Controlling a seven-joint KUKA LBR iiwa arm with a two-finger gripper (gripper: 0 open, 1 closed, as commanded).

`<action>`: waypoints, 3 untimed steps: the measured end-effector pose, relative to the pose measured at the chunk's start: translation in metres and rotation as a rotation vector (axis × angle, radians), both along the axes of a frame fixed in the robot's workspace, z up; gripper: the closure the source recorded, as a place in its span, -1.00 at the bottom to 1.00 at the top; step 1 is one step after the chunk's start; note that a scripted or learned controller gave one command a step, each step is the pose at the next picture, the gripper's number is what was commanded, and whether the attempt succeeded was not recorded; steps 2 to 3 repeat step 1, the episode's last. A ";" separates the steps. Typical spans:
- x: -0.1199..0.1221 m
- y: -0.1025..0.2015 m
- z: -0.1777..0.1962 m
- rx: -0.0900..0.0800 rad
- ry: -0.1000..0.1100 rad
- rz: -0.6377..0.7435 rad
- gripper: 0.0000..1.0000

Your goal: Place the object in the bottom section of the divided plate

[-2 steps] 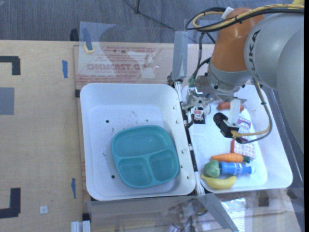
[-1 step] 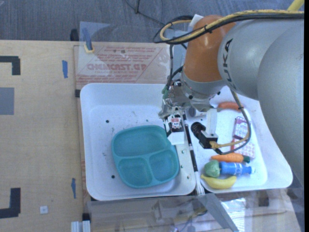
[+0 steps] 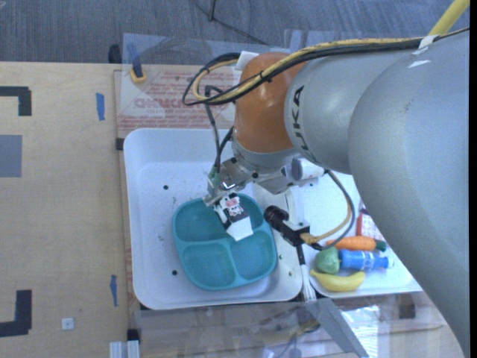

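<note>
Gripper (image 3: 229,209) hangs low over the divided plate (image 3: 195,233), a white object (image 3: 240,230) beneath it, grip impossible to tell, seemingly lined up for placement.

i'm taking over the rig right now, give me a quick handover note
Gripper: low over the teal three-section divided plate in the left white bin; finger state not readable from above.
Small white object: by the gripper tip, on the plate's centre divider.
Right white bin: orange carrot, green fruit, blue bottle, yellow banana.
Done: arm at plate.
Left: confirm object rests in bottom section.
</note>
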State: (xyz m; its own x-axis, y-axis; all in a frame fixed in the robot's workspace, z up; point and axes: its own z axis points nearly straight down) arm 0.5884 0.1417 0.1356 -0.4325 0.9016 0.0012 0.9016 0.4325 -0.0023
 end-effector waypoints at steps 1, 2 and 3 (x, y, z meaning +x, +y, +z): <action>0.000 -0.001 0.000 0.000 0.000 -0.002 -1.00; 0.000 -0.001 0.000 0.000 0.000 -0.002 -1.00; 0.000 -0.001 0.000 0.000 0.000 -0.002 -1.00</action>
